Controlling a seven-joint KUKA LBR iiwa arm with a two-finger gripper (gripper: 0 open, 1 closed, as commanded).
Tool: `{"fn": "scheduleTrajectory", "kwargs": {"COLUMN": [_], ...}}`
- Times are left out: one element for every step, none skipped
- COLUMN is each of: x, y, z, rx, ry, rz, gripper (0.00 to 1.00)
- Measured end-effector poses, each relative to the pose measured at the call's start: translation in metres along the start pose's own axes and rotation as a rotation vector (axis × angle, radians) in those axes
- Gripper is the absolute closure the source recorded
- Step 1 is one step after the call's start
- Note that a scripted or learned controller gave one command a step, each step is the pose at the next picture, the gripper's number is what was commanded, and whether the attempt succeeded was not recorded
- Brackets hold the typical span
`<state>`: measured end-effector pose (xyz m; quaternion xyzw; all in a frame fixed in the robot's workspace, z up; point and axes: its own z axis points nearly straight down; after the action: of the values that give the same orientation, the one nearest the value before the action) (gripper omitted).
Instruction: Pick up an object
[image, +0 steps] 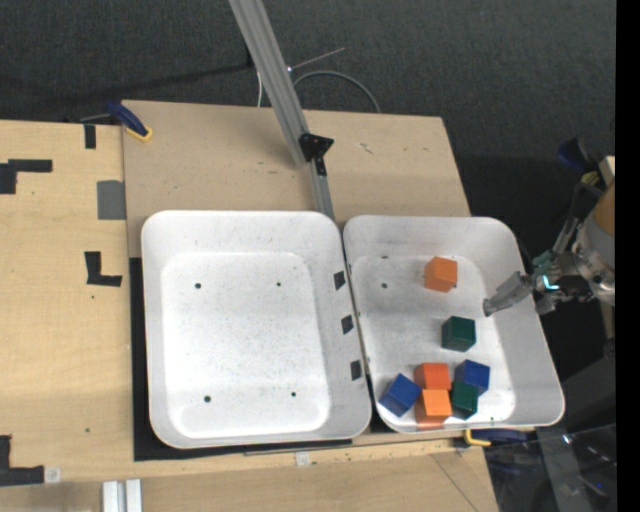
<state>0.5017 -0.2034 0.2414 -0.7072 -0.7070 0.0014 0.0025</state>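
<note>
Several small cubes lie in the right bin (497, 233). An orange cube (441, 273) sits alone near its middle back, and a dark green cube (459, 333) lies in front of it. Along the front wall is a cluster: a blue cube (400, 394), two orange cubes (433, 376) (435, 404), another blue cube (474, 376) and a green cube (465, 400). My gripper (512, 294) hangs over the right rim of this bin, to the right of the orange and dark green cubes and apart from both. I see nothing held in it.
The left bin (152, 240) adjoins the right one. A slanted metal pole (285, 90) rises from behind where the bins meet. A blue clamp (131, 119) sits at the bench's back left, and dark tape marks lie on the left.
</note>
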Motion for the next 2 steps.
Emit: {"fn": "scheduleTrajectory", "kwargs": {"x": [0.000,0.003], "y": [0.001,0.004], "z": [-0.002,0.061], "rx": [-0.004,0.002], "ry": [-0.001,0.001], "rz": [-0.001,-0.001], "gripper": [0.00,0.00]}}
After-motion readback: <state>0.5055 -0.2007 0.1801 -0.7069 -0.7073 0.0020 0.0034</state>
